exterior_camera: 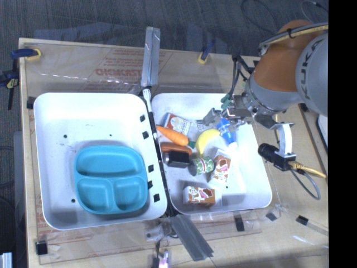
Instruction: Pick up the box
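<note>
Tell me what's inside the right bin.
The right bin holds a carrot, a yellow lemon-like fruit, a small can, a black item and three small cartons, the front one lying apart. The claw covers a blue item partly.

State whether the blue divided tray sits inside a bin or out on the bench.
Inside: the blue tray lies flat in the left bin, white walls on all sides.

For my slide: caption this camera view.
Gripper above right bin of clutter, box near front; blue tray left.

Dark grey carpet floor (83, 10) lies behind the light wooden bench (72, 66).
</note>
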You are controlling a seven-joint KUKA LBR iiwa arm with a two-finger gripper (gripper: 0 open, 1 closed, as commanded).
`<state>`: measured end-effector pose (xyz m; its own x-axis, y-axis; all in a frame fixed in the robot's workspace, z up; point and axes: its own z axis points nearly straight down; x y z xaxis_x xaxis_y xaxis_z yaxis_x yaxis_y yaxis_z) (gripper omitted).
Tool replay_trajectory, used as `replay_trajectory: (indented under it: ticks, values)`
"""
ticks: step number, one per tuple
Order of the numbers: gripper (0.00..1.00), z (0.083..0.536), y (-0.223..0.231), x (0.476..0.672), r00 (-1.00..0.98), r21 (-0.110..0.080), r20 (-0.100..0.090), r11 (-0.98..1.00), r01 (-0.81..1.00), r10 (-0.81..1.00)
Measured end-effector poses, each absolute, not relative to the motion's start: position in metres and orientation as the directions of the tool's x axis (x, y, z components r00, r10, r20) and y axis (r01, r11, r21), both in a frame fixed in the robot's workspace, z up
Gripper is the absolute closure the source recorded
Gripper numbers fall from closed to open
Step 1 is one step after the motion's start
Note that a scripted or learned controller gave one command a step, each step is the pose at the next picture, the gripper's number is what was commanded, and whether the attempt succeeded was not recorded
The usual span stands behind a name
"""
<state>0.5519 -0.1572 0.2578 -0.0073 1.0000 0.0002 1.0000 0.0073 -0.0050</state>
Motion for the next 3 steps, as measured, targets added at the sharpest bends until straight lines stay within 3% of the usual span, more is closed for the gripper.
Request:
replay_trajectory:
  ticks: [1,2,3]
  values:
    - [0.0,0.116,-0.108,0.527,0.064,-0.002,-0.001,-0.064,0.998,0.998]
    - [0.0,0.091,-0.139,0.611,0.009,-0.006,0.001,-0.009,1.0,1.0]
    - [0.0,0.091,-0.127,0.651,0.035,-0.02,-0.011,-0.035,0.999,0.999]
